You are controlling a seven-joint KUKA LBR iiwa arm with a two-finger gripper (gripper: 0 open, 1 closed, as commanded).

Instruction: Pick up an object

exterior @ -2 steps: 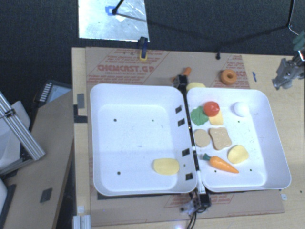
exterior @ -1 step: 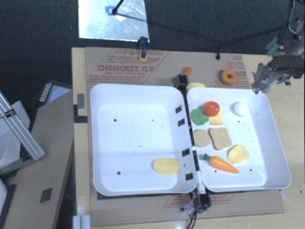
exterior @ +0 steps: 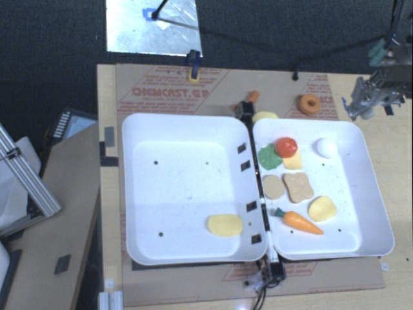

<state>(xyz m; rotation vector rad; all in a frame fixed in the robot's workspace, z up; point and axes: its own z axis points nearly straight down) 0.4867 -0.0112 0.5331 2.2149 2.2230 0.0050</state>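
My gripper [exterior: 362, 103] hangs at the far right, above and behind the right bin's [exterior: 361, 192] back right corner, with nothing visibly between its fingers. The right bin holds a red tomato [exterior: 286, 146], a green leafy piece [exterior: 269, 156], a yellow cheese slice [exterior: 293, 162], a white egg [exterior: 326, 148], a round tan slice [exterior: 273, 186], a bread slice [exterior: 299, 186], a yellow lump [exterior: 322, 208] and an orange carrot [exterior: 301, 221]. In the left bin [exterior: 161, 173] a yellow oval piece [exterior: 224, 225] lies near the front right.
A small doughnut [exterior: 310, 104] rests on the cardboard behind the right bin. A yellow item [exterior: 264, 116] and an orange-tipped one [exterior: 252, 97] sit behind the divider. A clamp [exterior: 193, 66] and a shiny sheet [exterior: 153, 17] lie at the back.
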